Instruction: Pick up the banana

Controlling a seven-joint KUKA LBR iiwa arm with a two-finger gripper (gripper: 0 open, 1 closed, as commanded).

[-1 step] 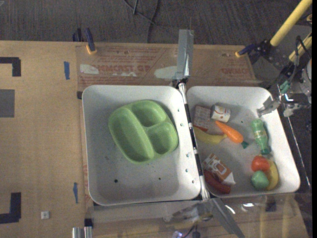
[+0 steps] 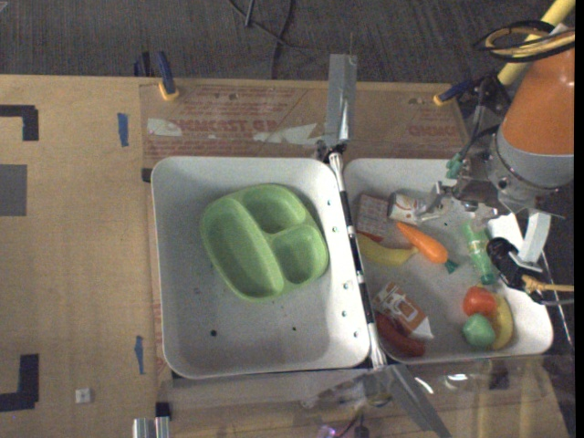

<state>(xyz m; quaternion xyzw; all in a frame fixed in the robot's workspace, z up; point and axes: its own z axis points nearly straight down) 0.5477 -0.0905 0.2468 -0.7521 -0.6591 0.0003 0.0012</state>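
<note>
Two white bins are seen side by side. A green plate lies in the left bin. The banana lies in the right bin, near its left wall, just beside a carrot. The gripper is held above the bin's far part; its grip cannot be told.

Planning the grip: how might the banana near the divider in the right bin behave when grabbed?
The banana looks like a smooth, curved toy, so it is probably light and stiff. Its rounded skin may slip or swivel between closing jaws. It lies close to the carrot and a small packet, so a push would likely nudge those too.
</note>
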